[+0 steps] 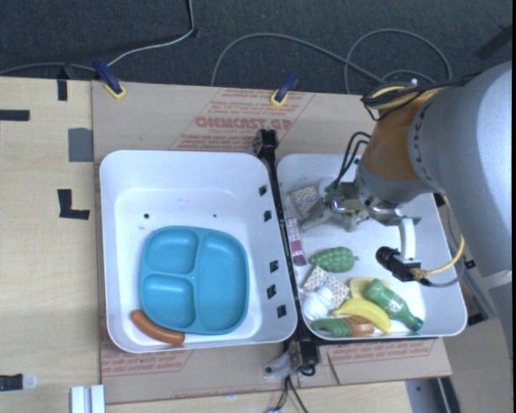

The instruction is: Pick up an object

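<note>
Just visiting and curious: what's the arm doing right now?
Gripper low in right bin, beside patterned packet. Nothing seen held. Toy food heaped nearby.

Red lettering reading "CHEMCAST" is seen printed upside-up on the brown cardboard sheet (232,120) behind the two bins; the smaller lines beneath it cannot be read.
</note>
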### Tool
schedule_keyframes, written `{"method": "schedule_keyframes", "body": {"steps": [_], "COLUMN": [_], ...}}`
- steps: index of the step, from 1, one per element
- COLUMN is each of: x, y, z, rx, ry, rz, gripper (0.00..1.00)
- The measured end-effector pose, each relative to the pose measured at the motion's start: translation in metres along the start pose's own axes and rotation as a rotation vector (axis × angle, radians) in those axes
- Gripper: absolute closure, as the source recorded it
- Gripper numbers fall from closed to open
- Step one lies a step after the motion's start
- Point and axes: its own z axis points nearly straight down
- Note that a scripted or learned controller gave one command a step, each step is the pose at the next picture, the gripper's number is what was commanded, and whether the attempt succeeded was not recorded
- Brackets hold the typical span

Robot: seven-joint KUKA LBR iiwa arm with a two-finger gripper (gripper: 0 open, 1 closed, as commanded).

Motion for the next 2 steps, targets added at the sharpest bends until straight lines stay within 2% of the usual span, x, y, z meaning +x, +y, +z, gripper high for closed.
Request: {"method": "schedule_keyframes", "body": {"steps": [1,2], "x": [0.0044,0.0042], "y": [0.0359,0.0356], "z": [0.0006,-0.0088], "rx": [0.001,0.002], "ry": [0.000,-0.001], "rz": [0.000,-0.001], "gripper": [0.00,1.00]}}
